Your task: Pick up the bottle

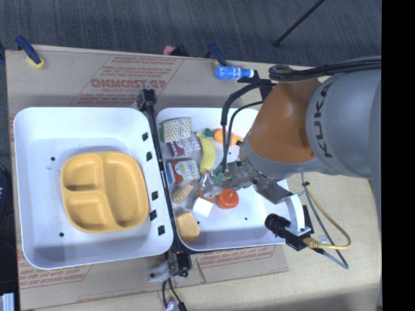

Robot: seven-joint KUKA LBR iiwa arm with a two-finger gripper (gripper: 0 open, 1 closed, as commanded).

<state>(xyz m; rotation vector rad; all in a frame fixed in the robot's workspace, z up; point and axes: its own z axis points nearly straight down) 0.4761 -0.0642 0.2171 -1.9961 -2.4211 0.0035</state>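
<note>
Locate the right bin [259, 238] as your landmark. The arm [311, 125] reaches over its centre. The left bin [39, 128] beside it holds a yellow divided plate [104, 190]. The claw [217, 181] hangs low over the food clutter near a banana [206, 153]; you cannot tell its state. The bottle [232, 73] lies on the bench, beyond the right bin's far rim.

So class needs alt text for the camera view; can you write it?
A grey and orange robot arm reaches from the right into the right bin, over a clutter of toy food including a banana. The left bin holds a yellow divided plate.
</note>
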